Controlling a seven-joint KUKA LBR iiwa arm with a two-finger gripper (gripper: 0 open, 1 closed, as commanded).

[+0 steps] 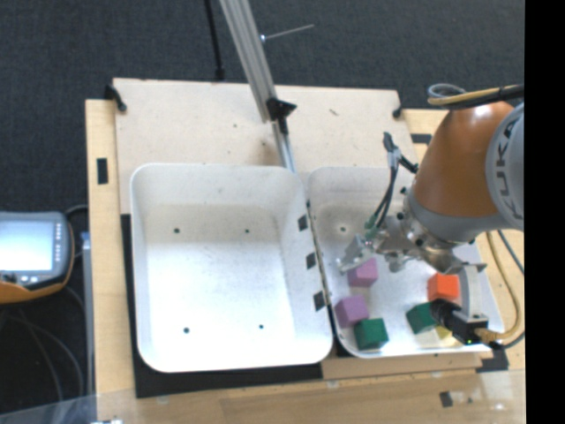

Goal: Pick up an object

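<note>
The gripper hangs low in the right bin, just above a pink block; whether its fingers are spread or pressed together cannot be told. A purple block and a green block lie near the bin's front-left corner, while an orange block and another green block sit toward its front-right. The left bin stands beside it on a pale wooden bench over dark carpet. A slanted metal pole rises behind the bins' shared edge.
</note>
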